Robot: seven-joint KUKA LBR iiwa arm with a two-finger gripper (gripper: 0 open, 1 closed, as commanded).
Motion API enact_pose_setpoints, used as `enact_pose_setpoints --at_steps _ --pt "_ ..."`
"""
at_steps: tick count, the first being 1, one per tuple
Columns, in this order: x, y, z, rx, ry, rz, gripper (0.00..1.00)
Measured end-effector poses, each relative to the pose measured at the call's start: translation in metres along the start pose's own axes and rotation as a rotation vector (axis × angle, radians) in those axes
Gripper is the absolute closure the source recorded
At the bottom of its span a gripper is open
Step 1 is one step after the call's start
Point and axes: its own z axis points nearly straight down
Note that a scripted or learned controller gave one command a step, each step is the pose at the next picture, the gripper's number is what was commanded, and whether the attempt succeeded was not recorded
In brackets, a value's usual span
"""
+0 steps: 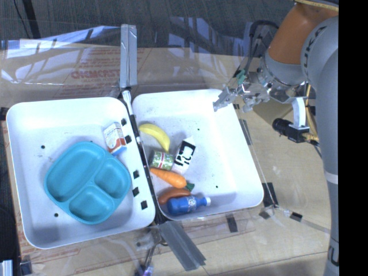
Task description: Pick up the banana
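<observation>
The yellow banana lies in the right bin, close to its left wall and toward the back. It is uncovered and nothing rests on it. My gripper hangs over the bin's far right rim, well to the right of the banana and apart from it. Nothing shows in the gripper.
Just in front of the banana lie a green can, a black-and-white box, a carrot, a brown item and a blue bottle. The left bin holds a blue divided plate and a small carton.
</observation>
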Motion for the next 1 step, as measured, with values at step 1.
enact_pose_setpoints --at_steps 1 --pt "0.0673 -0.0049 0.1092 0.002 0.001 0.039 0.0"
